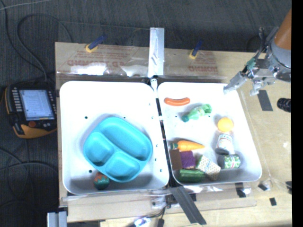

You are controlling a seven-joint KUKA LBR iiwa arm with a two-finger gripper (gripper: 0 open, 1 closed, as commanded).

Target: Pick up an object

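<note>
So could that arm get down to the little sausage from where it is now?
Probably yes. The sausage lies alone near the right bin's back wall, nothing on top, and the tool hangs just outside that bin's far corner.

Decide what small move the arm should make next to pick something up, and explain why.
Probably swing the gripper inward over the right-hand white bin, towards the yellow ball. The gripper sits above the bin's upper right corner, clear of every object, and the ball lies fairly apart from its neighbours.

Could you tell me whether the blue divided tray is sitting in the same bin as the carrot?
No, the blue divided tray lies in the left bin, while the carrot lies in the right bin.
</note>
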